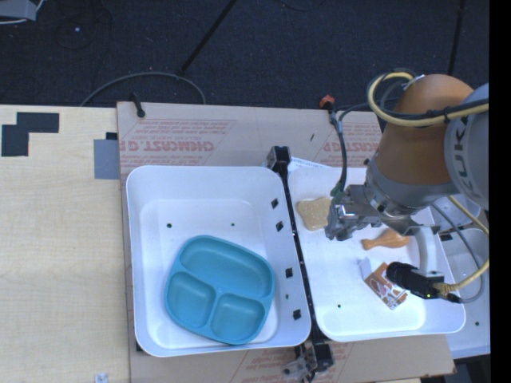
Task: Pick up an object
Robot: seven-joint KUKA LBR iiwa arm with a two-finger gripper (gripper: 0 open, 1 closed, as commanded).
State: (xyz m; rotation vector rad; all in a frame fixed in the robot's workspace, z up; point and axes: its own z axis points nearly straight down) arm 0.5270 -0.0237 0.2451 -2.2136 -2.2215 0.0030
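My gripper [341, 223] is low in the right bin [335, 325], at its upper left part. Its tip sits just right of a tan, bread-like piece [313, 211], close to or touching that piece's edge. An orange, drumstick-shaped item [384, 240] lies to the right of the gripper, partly under the arm. Further toward the front, a small brown and white packet [384, 287] rests on the bin floor. Nothing can be seen held in the gripper.
The left bin [152, 206] holds a blue divided plate [219, 288] in its lower half. A black divider rail [291, 246] runs between the two bins. The arm's grey and orange body [419, 146] hangs over the right bin's back right corner.
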